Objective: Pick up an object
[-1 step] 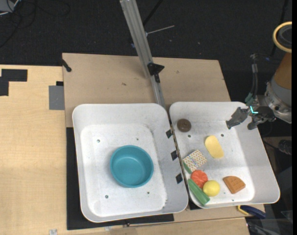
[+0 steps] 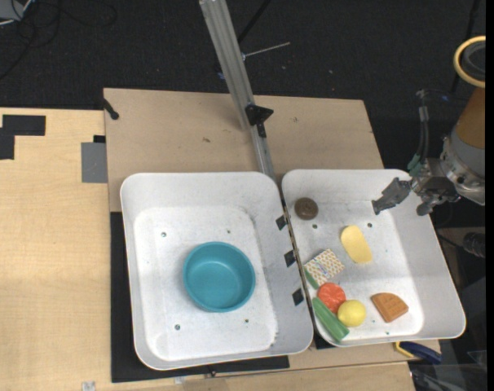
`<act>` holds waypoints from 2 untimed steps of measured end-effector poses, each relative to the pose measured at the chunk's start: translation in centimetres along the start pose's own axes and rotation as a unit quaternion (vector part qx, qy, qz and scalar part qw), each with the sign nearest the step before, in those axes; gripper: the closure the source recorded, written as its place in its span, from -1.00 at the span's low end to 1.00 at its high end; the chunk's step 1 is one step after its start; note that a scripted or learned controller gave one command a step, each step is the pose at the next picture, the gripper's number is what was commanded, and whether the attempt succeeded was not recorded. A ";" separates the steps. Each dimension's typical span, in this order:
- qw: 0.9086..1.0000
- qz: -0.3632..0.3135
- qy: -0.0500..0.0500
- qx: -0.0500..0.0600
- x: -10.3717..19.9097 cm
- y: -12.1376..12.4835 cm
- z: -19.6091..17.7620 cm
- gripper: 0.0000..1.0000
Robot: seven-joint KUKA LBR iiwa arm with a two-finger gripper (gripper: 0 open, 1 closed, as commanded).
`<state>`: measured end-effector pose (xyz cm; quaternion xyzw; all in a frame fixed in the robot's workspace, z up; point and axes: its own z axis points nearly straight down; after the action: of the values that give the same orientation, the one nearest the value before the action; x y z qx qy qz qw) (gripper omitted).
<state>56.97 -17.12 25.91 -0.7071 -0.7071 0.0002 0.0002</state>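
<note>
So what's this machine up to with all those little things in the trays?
A robot arm reaches in from the right, its gripper open above the top right part of the right bin and holding nothing. Below it lie a yellow piece, a brown disc, a patterned block and other small toys. The left bin holds a teal bowl.

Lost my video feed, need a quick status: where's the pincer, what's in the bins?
Pincer above right bin's upper right corner, nothing between fingers. Yellow piece nearest, unobstructed. Teal bowl alone in left bin.
</note>
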 end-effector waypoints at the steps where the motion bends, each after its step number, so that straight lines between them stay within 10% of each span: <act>1: 1.000 0.000 0.000 0.002 -0.4 0.1 4.3 -1.00; 2: 1.000 0.000 0.001 0.002 0.4 0.7 9.8 -1.00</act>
<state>57.66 -16.72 16.14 -0.7069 -0.7073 0.0014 0.0021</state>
